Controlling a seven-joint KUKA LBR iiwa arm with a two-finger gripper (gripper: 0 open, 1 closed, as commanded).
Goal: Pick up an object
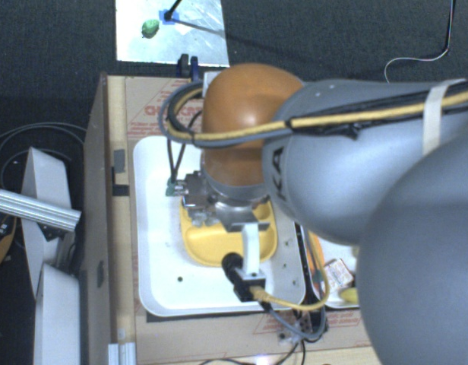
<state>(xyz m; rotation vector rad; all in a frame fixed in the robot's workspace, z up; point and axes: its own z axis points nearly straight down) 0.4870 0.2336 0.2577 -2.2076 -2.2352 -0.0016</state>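
Two white bins sat side by side on the counter (112,280), and nearest to us the big grey arm (386,204) swept in from the right, covering most of the right bin (342,295). In the strip of that bin we could see, a small packet with red and white print (339,271) lay next to something yellow (349,296) at the bin's near edge.

Further in, the left bin (154,226) held a yellow object, dish-like in shape (200,245), lying towards its right half. We saw the arm's wrist come down directly over this yellow piece, with a white bracket and a black connector (235,268) in front of it and a yellow cable looping along the bin's near right corner. The claw (219,223) sat under the wrist housing, right at the yellow object, and we could not tell whether it was wide, narrow or holding anything.

Above the wrist rose the orange band (241,120), with black and yellow cables draped around it.

Beyond the bins, on the dark floor, lay a shiny sheet (196,14) with a small green thing (150,27) on it.
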